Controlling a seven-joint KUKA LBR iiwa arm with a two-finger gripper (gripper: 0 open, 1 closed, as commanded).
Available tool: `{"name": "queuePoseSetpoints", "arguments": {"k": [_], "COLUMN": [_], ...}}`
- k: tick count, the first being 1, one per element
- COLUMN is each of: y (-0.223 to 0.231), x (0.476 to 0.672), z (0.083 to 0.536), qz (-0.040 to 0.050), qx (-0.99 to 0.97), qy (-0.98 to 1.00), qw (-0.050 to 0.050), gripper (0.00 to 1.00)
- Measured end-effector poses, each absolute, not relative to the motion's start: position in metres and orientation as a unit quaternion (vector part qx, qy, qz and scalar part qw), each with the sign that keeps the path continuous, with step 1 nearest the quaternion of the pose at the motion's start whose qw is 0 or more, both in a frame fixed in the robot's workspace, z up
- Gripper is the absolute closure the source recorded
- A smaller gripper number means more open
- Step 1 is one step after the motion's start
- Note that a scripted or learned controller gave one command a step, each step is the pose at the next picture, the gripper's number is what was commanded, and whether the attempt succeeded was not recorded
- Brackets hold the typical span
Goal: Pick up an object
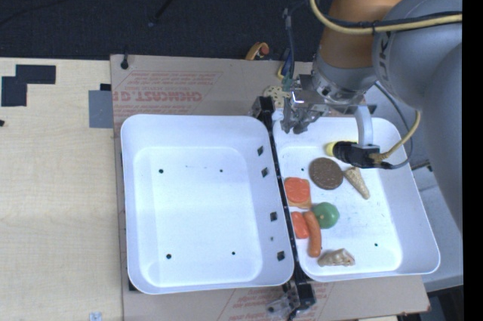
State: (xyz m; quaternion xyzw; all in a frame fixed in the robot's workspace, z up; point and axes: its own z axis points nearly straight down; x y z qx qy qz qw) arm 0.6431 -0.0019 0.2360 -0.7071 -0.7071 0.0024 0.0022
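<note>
We are looking down on two shallow white bins set side by side on a bench. Nearest to us in the right bin (411, 251), a pale, lumpy object (336, 258) is lying by the near wall. Just beyond it, an orange carrot-like piece (312, 233) is lying beside an orange block (299, 225), with a green ball (327, 214) touching the carrot's right side. Farther on, an orange-pink slab (297, 192) is sitting near the divider, a brown disc (327, 173) to its right, and a tan cone (357, 182) just right of the disc. The left bin (143, 161) is showing its bare white floor. At the far left corner of the right bin, the gripper (300, 118) is hanging over bare floor, well apart from every object; we cannot tell whether it is open or closed. We judge the pick is not yet begun: the next move calls for travelling nearer, over one chosen object, then descending.
</note>
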Motion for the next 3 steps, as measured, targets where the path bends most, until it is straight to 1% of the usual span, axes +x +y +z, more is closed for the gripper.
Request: {"name": "queuePoseSetpoints", "arguments": {"k": [1, 2, 3], "y": [0.014, 0.041, 0.055], "x": [0.644, 0.644, 0.644], "z": [0.273, 0.291, 0.310], "qz": [-0.0004, 0.0002, 0.0000], "qx": [-0.706, -0.706, -0.706], "qy": [-0.708, -0.708, -0.708], "qw": [0.000, 0.001, 0.000], "gripper": [1.00, 1.00, 1.00]}}
